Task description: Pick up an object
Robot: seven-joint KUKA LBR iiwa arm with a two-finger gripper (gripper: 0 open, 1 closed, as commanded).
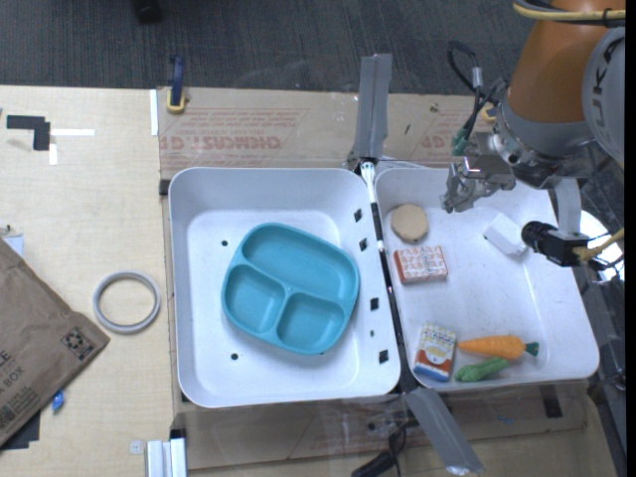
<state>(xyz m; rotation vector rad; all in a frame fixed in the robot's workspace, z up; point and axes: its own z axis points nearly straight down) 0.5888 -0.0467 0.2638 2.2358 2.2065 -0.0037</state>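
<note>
Cookie (408, 223), the round tan piece at the upper left of the right bin (556, 306), looks light, stiff and flat; pinch it across its edges. Gripper (459, 199) hovers just to its right, whether spread or closed, I cannot tell.

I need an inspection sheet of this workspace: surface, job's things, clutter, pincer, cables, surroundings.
Surface: two white bins side by side, left bin, right bin, on a wooden bench.
Job's things: blue divided plate in left bin; round biscuit, red box, small carton, carrot, green vegetable in right bin.
Clutter: tape ring and brown cardboard on the bench.
Pincer: pincer above the right bin's far edge, holding nothing visible.
Cables: black cable by the wrist.
Surroundings: dark carpet.
</note>
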